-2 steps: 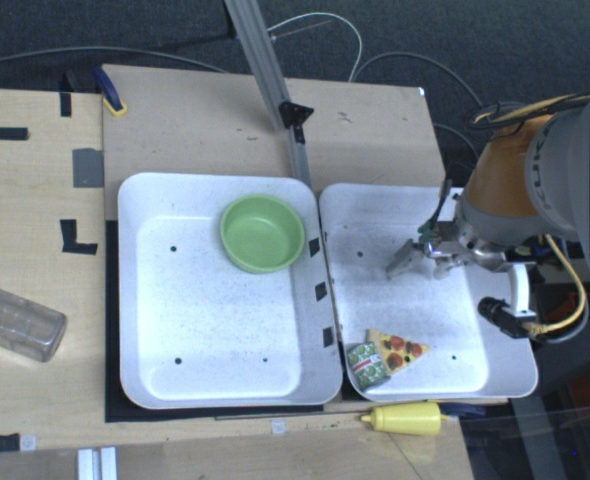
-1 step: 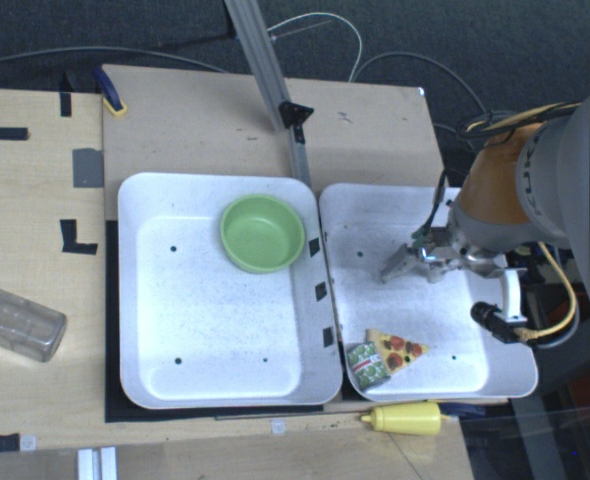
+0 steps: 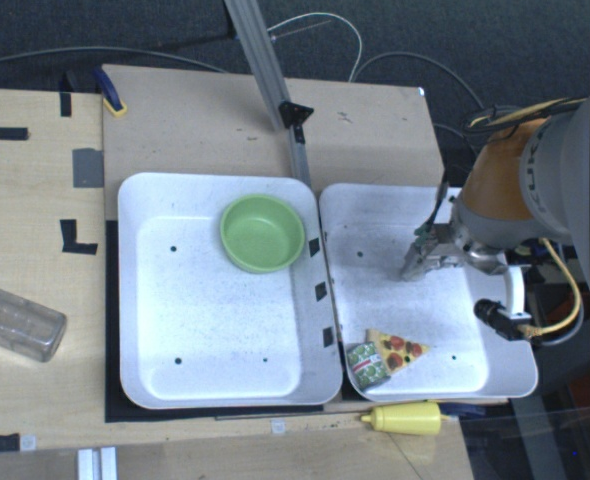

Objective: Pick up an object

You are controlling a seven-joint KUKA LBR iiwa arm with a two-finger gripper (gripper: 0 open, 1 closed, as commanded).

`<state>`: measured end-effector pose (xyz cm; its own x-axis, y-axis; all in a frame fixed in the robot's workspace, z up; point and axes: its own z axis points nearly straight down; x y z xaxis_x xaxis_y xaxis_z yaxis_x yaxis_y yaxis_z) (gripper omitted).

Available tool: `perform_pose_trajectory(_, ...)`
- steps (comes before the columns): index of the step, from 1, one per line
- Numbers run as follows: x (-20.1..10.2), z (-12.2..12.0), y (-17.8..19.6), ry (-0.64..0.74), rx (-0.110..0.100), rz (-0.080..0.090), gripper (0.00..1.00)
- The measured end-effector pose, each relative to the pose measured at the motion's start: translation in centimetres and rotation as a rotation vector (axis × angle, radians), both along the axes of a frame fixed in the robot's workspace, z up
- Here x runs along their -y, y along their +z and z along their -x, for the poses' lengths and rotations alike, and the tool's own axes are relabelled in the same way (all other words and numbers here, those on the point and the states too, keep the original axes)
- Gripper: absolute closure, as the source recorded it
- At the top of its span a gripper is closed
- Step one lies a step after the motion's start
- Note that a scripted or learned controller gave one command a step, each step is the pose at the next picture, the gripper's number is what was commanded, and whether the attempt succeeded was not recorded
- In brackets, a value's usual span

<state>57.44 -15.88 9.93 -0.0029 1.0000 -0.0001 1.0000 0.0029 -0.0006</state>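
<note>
The gripper [image 3: 415, 265] hangs low over the right bin [image 3: 375, 218], right of frame centre, and whether its jaws are spread or pressed together cannot be told. A pizza slice toy [image 3: 399, 349] and a small green packet [image 3: 366, 362] lie touching at that bin's lower left. A green bowl [image 3: 262, 232] sits in the left bin [image 3: 175, 298], upper right.

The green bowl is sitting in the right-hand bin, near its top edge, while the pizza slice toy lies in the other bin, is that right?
Not quite: the camera view shows the green bowl in the left-hand bin, near its top edge. The pizza slice toy lies in the other bin.
</note>
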Motion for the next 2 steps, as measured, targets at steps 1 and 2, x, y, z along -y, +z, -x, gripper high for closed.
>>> perform_pose_trajectory(1, -0.5, 0.2, 4.3, -0.001, 0.003, 0.000, 1.00)
perform_pose_trajectory(2, -0.8, 0.3, 8.6, -0.001, 0.003, 0.000, 1.00)
